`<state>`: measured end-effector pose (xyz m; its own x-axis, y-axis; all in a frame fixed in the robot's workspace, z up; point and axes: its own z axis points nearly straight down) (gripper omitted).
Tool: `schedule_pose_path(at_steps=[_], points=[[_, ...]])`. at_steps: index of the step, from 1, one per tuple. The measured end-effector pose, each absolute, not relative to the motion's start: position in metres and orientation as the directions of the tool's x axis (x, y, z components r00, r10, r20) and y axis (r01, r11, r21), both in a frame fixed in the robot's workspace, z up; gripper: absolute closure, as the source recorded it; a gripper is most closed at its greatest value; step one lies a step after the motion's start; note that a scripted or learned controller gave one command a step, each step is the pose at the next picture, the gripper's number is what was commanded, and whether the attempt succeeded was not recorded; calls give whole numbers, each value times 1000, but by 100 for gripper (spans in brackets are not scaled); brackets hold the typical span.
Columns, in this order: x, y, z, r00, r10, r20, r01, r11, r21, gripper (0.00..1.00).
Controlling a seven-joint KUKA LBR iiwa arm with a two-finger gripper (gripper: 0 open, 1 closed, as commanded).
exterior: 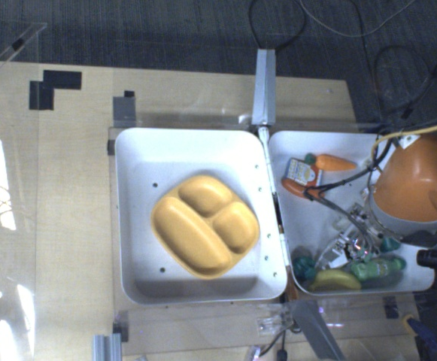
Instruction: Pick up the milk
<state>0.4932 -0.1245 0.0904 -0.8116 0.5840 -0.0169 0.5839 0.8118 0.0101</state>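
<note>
A small carton with a green and white label, which I take to be the milk (301,171), lies at the far left of the right bin (317,224). It rests between two orange carrots (334,162). The arm's orange band (417,180) hangs over the bin's right side. My gripper (352,242) is low in the bin's near part, among cables and clutter. It sits well nearer the camera than the milk and to its right, apart from it. Nothing of the milk shows at the gripper.
A yellow banana (337,280), a green bottle (374,268) and a teal object (304,263) crowd the right bin's near edge below the gripper. The left bin (132,201) holds a yellow three-part plate (205,222). A metal divider (265,96) stands between the bins.
</note>
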Motion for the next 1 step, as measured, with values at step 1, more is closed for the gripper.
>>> schedule_pose_path(at_steps=[1], points=[[495,-123,102,-811,584,-20,584,812,14,100]])
